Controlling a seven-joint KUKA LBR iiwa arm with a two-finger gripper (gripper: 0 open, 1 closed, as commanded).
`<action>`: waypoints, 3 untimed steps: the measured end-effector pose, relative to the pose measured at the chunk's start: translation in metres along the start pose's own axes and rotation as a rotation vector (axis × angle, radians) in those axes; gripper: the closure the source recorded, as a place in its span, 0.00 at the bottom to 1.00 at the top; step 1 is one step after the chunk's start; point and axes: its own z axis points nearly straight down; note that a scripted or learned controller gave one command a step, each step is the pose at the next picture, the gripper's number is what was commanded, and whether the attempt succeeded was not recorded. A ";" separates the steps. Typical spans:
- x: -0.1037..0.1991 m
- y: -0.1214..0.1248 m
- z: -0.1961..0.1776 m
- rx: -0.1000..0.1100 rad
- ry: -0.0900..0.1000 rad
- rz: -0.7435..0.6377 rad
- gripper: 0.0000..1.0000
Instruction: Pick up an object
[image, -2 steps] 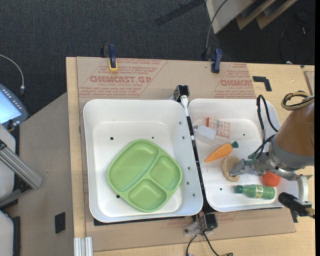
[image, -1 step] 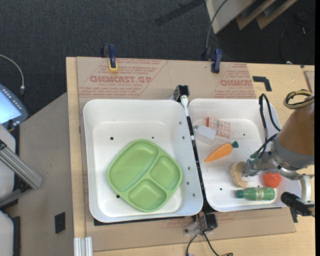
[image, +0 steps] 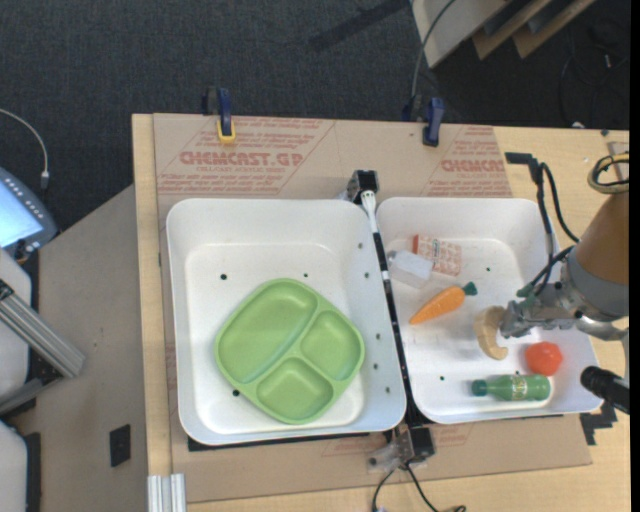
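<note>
Nearest the camera, a green bottle lies on its side in the right bin, just below the jaws. A red tomato sits just beside and under them. The jaws hang right over a tan, bread-like piece; whether they are spread or pressed together cannot be told. Left of them lies a toy carrot, beyond it a small white bottle. Far left, a green divided plate fills the other bin.
</note>
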 end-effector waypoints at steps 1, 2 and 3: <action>-0.011 0.003 -0.055 -0.001 -0.001 0.000 1.00; -0.018 0.000 -0.116 -0.003 -0.002 0.000 1.00; 0.031 0.016 -0.101 0.007 0.005 -0.005 1.00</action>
